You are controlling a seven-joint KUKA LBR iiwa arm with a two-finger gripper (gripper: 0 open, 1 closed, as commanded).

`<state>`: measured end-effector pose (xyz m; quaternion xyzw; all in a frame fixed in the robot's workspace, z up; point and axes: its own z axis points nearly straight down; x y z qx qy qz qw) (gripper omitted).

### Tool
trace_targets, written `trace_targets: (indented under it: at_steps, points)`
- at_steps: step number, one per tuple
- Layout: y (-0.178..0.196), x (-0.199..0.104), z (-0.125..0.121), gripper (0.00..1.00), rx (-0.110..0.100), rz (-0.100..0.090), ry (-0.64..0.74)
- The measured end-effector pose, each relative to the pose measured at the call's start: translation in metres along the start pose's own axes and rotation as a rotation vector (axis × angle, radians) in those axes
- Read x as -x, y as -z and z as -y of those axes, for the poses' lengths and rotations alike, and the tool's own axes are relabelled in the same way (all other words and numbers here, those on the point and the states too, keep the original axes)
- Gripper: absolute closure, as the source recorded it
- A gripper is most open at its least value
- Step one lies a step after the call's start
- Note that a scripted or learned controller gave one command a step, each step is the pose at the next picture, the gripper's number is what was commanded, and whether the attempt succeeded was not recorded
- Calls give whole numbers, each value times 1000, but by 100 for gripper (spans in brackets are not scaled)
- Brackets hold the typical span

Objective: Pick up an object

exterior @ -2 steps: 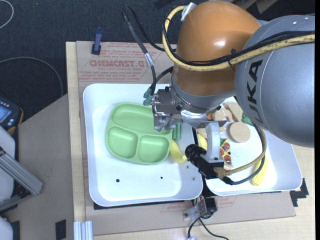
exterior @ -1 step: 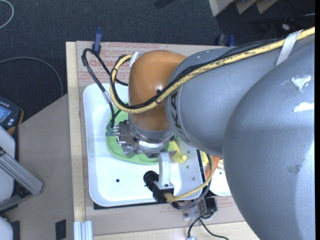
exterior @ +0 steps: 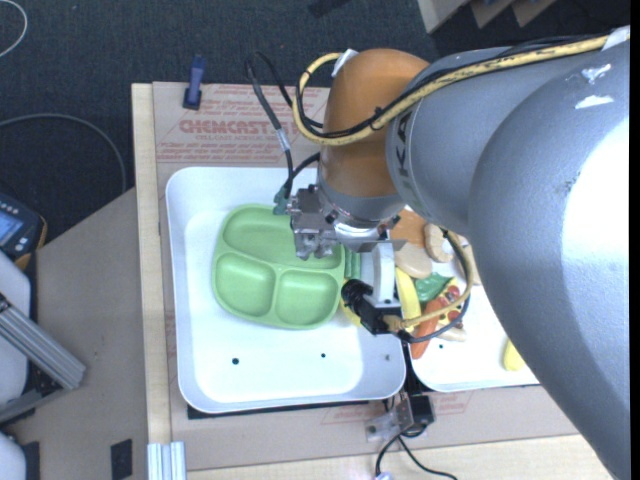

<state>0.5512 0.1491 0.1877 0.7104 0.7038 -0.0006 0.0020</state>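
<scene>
A light green divided plate point(exterior: 270, 268) with three compartments lies in the left white bin point(exterior: 270, 363). My gripper point(exterior: 318, 240) hangs low over the plate's right rim, close to the wall between the two bins. The orange wrist band and grey arm hide the gripper from above. In the right bin point(exterior: 455, 368), beside the arm, lie several toy foods: a tan rounded piece point(exterior: 418, 233), a yellow piece point(exterior: 408, 293), a green piece point(exterior: 433, 288) and a red-orange piece point(exterior: 432, 330). The arm covers much of that bin.
Both bins rest on a cardboard sheet point(exterior: 230, 128) on the bench. A small blue object point(exterior: 194, 83) lies at the sheet's far left corner. Another yellow piece point(exterior: 512, 356) peeks out under the arm in the right bin.
</scene>
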Motion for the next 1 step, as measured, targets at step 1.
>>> trace_targets:
  at_steps: [1]
  points:
    - [-10,-67,37,100,-8,-6,16]
